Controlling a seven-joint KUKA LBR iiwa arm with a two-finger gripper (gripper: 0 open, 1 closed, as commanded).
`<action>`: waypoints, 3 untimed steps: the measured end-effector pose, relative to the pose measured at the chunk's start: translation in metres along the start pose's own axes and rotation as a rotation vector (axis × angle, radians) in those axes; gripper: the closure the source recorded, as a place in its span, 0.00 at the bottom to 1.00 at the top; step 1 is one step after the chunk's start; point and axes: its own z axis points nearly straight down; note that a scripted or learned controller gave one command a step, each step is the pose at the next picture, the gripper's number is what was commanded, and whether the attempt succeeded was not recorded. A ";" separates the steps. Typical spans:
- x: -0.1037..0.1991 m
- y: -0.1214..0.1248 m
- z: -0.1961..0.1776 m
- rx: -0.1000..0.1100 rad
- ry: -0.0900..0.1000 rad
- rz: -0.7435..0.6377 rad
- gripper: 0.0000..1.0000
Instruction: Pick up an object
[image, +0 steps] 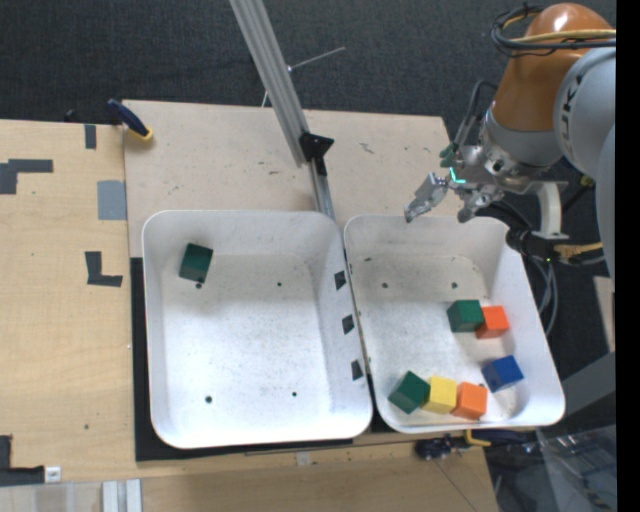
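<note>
- The left bin (160, 330) has wide open floor: its one green block (196, 262) sits near the far left corner, close to the left wall, with the rest of the floor free.
- The right bin (425, 270) has its far and left parts open; its blocks crowd the near right corner and the right wall.
- The two bins touch along a shared middle rim, where a few small dark clips sit.
- A slanted metal rail (280, 85) runs down from the top and ends at the far end of that middle rim.
- Blocks, seven in all: three green, two orange, one yellow, one blue.
- In the right bin, a green block (464, 316) touches an orange one (492, 321) by the right wall; the blue block (502, 372) lies just nearer than those.
- Along the near rim a green (408, 391), the yellow (441, 394) and an orange block (470, 400) stand in a row, each touching the next.
- The arm (555, 80) reaches in from the right, wrist bent down and leftwards.
- The gripper (448, 198) hangs over the far rim of the right bin, well apart from every block; its fingers stand apart with nothing between them.
</note>
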 end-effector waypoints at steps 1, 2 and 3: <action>0.000 0.001 -0.003 -0.005 -0.002 -0.001 0.00; -0.001 0.003 0.061 0.002 -0.002 0.000 0.00; -0.002 0.004 0.106 0.000 -0.003 0.000 0.00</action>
